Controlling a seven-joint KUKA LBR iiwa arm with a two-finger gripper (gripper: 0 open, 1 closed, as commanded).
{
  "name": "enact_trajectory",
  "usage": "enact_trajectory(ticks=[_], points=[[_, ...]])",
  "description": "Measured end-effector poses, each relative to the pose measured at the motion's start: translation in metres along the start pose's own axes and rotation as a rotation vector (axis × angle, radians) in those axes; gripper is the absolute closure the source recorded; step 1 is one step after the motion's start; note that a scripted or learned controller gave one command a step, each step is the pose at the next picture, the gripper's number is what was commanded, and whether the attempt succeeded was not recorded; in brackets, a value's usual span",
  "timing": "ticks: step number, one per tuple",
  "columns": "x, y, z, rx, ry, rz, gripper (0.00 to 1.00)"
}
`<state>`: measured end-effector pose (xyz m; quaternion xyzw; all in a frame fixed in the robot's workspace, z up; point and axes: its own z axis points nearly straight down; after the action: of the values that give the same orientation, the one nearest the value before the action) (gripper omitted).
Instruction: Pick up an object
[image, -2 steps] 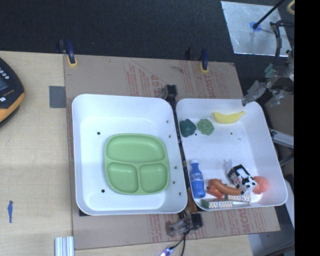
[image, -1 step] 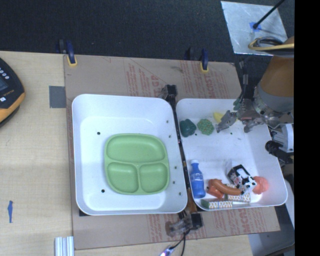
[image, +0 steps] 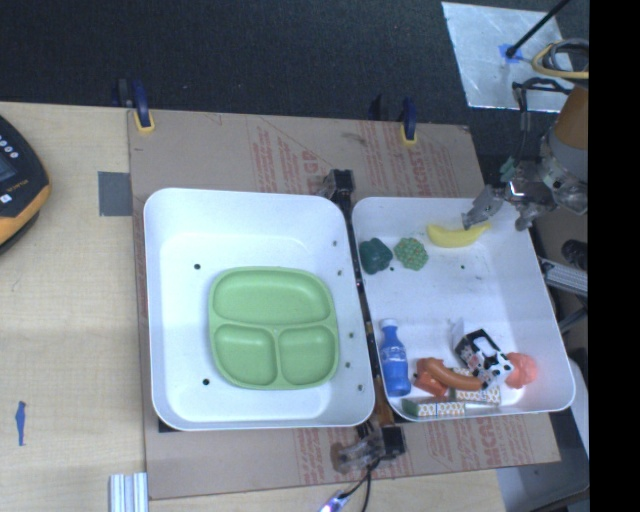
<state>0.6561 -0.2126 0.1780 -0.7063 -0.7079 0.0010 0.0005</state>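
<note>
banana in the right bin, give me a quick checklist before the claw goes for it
1. Target in view: the banana lies near the far edge of the right bin. ok
2. Claw position: the claw sits at the banana's right end. ok
3. Banana between the fingers: cannot tell
4. Neighbours apart: the light green piece and dark green piece lie left of the banana, not touching it. ok
5. Clutter away: the blue bottle and the other toys sit at the near edge. ok
</note>
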Motion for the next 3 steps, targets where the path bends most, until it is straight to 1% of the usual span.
enact_trajectory(ticks=[1,2,3], points=[[0.098,0.000,0.045,0.002,0.000,-0.004,0.00],[0.096,0.001,0.034,0.003,-0.001,-0.006,1.00],[0.168,-0.024,-0.015,0.002,0.000,-0.004,1.00]])
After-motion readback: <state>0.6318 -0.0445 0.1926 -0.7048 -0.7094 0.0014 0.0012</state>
